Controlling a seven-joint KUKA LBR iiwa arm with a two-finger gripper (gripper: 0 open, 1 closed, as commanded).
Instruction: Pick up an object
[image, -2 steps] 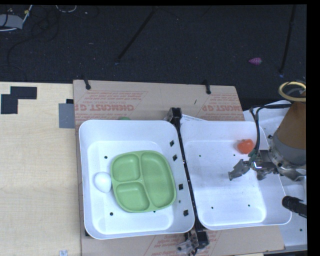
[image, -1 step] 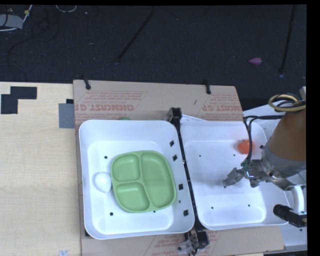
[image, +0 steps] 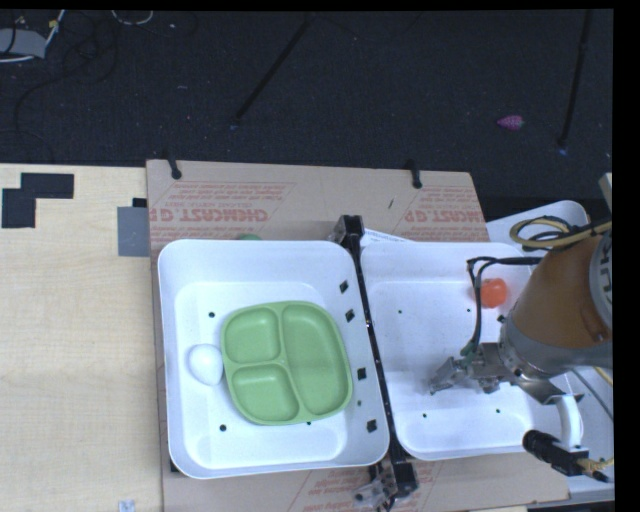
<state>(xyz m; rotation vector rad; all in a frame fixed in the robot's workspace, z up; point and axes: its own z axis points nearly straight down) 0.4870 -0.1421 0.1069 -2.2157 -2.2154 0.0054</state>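
Orange ball (image: 494, 292), the nearest candidate for picking, sits at about one o'clock in the right bin (image: 420, 445). Going left to right: a white egg-shaped object (image: 206, 363) touches the nine-o'clock edge of a green divided plate (image: 286, 362) in the left bin (image: 190, 440); then the pincer (image: 452, 375) hangs low over bare floor, whether open or closed I cannot tell. It risks closing on nothing, since the ball lies up toward one o'clock of it.
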